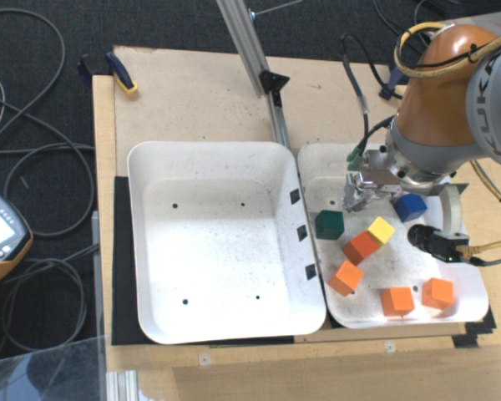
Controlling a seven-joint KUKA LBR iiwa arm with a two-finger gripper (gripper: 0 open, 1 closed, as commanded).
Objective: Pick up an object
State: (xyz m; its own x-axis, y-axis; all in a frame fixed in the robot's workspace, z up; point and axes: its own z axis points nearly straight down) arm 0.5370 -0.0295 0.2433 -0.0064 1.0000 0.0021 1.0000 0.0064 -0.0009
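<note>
Right bin (pixel 476 312), gripper (pixel 361 192) lowered above blocks

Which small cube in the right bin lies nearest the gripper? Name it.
The dark green cube, just left of and below the gripper. The blue cube, yellow cube and orange cubes lie farther off.

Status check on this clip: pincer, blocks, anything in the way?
Pincer low over right bin, nothing seen between its fingers. Green block nearest, just below it. Yellow block and red block touching. Blue block partly under the arm.
</note>
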